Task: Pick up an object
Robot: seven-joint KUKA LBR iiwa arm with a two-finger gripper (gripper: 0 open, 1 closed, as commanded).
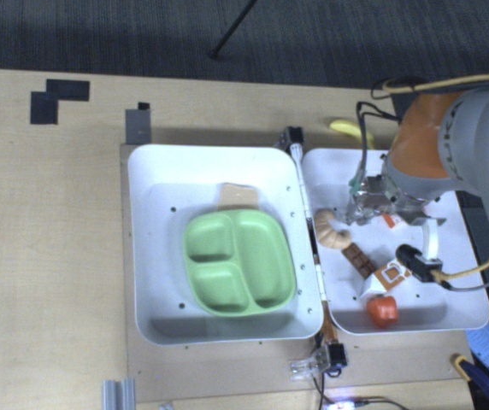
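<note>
Reaching is the step in hand: your arm is coming in from the right and hanging the pincer over the far part of the right bin. You cannot tell from this view whether the pincer is spread or pressed together, and nothing is showing between its tips. Candidates are lying nearer you: a tan croissant by the bin's left wall, a brown bar just beside it, a small carton, and a red tomato at the near edge. The green tray is sitting in the left bin. Next, you are needing to settle over one item and descend.
</note>
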